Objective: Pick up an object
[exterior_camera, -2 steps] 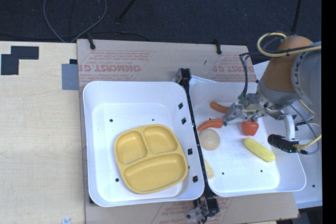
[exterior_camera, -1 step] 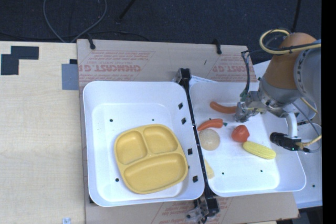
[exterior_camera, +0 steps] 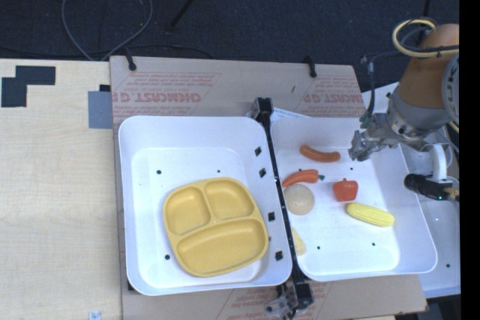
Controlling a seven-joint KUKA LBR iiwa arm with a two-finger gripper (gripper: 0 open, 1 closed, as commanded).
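yellow corn lies below gripper; grip state unclear, nothing visibly held

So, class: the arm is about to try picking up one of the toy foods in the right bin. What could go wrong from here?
1. The chili and the pale ball lie very close, so a grab there may nudge or catch both.
2. The ball is round and may roll off the fingers.
3. The gripper sits near the sausage by the bin's far wall; a low approach might bump that wall.
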